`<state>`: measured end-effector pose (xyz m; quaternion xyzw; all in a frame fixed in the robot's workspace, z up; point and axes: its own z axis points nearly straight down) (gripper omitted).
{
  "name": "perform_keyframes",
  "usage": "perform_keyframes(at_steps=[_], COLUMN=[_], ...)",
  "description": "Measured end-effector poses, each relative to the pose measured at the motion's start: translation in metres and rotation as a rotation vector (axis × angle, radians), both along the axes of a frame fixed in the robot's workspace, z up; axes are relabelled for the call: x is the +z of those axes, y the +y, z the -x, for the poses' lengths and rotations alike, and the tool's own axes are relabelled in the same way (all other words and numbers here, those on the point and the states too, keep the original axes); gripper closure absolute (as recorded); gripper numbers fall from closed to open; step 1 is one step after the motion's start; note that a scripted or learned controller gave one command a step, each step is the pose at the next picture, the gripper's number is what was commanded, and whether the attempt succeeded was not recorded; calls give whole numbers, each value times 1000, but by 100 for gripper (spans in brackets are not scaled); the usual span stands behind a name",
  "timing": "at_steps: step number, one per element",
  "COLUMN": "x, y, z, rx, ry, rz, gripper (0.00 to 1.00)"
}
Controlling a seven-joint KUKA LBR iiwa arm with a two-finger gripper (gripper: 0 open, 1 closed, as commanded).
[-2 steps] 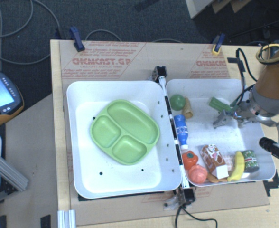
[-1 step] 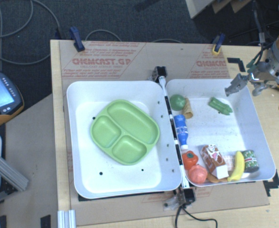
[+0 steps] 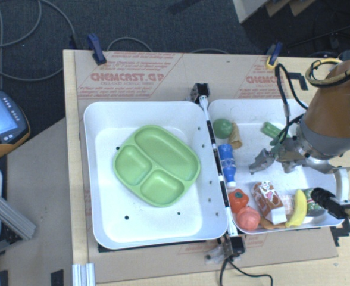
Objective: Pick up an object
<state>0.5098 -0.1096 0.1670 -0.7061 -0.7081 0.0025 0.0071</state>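
Note:
My gripper (image 3: 275,162) hangs over the middle of the right bin (image 3: 252,109), open with nothing between its fingers. Below it lies a brown-and-white snack packet (image 3: 267,198). A yellow banana (image 3: 298,208) sits to the packet's right. A red tomato (image 3: 238,199) and a pink round fruit (image 3: 248,220) lie at the bin's front left. Along the left wall are a blue bottle (image 3: 225,160), a green ball (image 3: 223,127) and a brown piece (image 3: 236,138). A small green item (image 3: 271,129) lies just behind the gripper.
The left bin (image 3: 103,213) holds a green divided plate (image 3: 156,165). A black-and-white divider (image 3: 213,159) runs between the two bins. The arm's orange band (image 3: 336,103) rises over the right bin's far right side.

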Motion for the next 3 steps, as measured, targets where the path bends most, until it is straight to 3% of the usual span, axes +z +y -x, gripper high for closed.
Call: perform_keyframes(at_steps=[1, 2, 3], x=[-85, -72, 23], y=[11, 12, 93], z=[32, 30, 4], rx=[-5, -4, 7], ry=[-13, -18, -25], rz=[9, 7, 4], gripper=[0, 100, 100])
